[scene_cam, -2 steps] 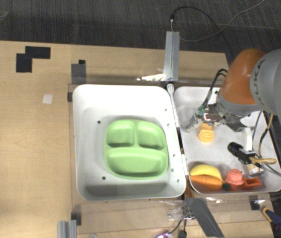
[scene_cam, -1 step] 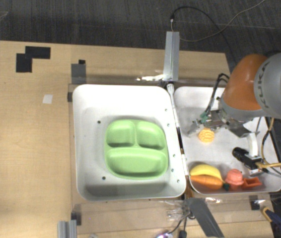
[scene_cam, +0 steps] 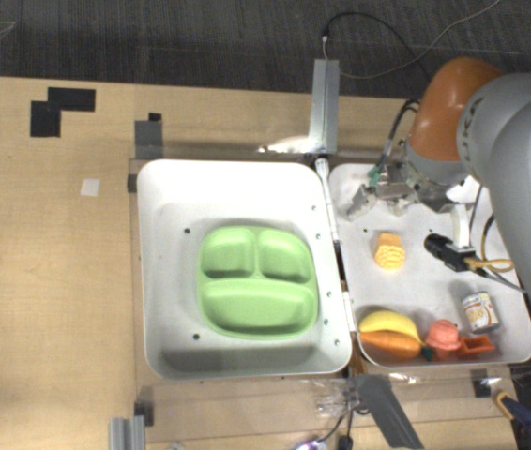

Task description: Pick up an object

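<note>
The left bin (scene_cam: 158, 251) held a green tray (scene_cam: 258, 281). The right bin (scene_cam: 425, 289) held corn (scene_cam: 389, 251), a banana (scene_cam: 387, 322) and a can (scene_cam: 478, 311). The claw (scene_cam: 378, 197) hung just beyond the corn, and I couldn't tell how far open it was.

1. Two white bins sit side by side on the wood surface (scene_cam: 50, 279).
2. The left bin (scene_cam: 167, 251) holds a green plate (scene_cam: 258, 281) with three parts.
3. The grey arm (scene_cam: 519, 148) comes in from the right. Its hand (scene_cam: 378, 195) is at the far end of the right bin (scene_cam: 420, 284).
4. A yellow corn piece (scene_cam: 389, 251) lies near the hand, not touching it.
5. At the near end, a banana (scene_cam: 389, 322) lies against a carrot (scene_cam: 392, 344), with a pink toy (scene_cam: 443, 336) beside them.
6. A small can (scene_cam: 479, 311) lies near the pink toy.
</note>
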### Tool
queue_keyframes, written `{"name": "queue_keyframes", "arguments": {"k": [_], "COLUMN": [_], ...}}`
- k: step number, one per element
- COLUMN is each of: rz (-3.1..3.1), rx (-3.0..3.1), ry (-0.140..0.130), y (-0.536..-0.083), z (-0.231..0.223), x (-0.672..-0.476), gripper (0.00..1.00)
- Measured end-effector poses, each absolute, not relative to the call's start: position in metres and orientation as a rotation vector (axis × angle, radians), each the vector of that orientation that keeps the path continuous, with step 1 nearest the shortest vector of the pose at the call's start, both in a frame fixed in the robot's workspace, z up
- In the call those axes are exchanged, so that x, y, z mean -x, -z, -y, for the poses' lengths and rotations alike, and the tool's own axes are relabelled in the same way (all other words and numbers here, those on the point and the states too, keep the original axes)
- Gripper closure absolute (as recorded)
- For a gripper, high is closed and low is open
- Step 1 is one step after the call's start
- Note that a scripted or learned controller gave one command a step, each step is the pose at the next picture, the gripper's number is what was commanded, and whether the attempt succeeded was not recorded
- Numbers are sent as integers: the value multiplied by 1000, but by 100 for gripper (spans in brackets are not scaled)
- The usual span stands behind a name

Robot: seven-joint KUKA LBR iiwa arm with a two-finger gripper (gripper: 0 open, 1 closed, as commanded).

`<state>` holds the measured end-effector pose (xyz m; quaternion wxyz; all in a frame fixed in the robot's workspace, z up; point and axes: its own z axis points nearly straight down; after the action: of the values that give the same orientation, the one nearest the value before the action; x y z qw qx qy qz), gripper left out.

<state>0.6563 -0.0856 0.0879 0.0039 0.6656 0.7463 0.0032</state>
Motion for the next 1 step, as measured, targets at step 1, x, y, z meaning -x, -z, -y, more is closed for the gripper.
{"name": "queue_keyframes", "arguments": {"k": [1], "rz": [-2449], "rx": [-1952], "ry": [-10], "y": [-90], "z": [110], "x": [-569], "gripper": [0]}}
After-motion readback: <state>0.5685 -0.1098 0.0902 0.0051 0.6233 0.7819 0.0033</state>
